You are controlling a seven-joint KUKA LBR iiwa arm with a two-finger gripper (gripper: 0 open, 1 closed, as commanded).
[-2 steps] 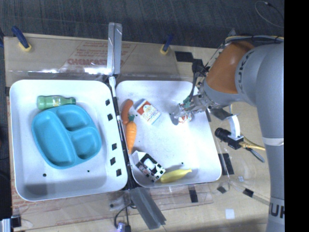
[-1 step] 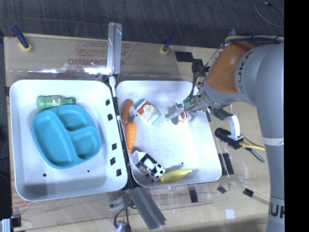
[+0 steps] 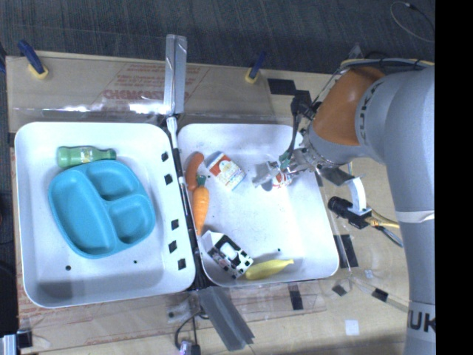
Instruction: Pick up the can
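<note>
A: The arm [image 3: 399, 146] fills the right of the frame, its orange band near the upper right. Left of centre sits the left bin [image 3: 29, 198] with a blue divided plate [image 3: 102, 207] and a green bottle [image 3: 85, 154] above it.

B: And the right bin [image 3: 295, 242]?

A: Two carrots [image 3: 198, 191] along its left wall, a small carton [image 3: 225, 171], a banana [image 3: 267, 268] and a black-and-white item [image 3: 230, 256] at the bottom.

B: The can?

A: The can [image 3: 270, 174] lies tipped in that bin's upper right, right at the gripper [image 3: 287, 167].

B: Is it held?

A: One cannot tell; the tip is too small and blurred to read.

B: Handling?

A: Probably light, rigid, smooth metal that may roll or slip; squeezing across its round middle looks best.
</note>
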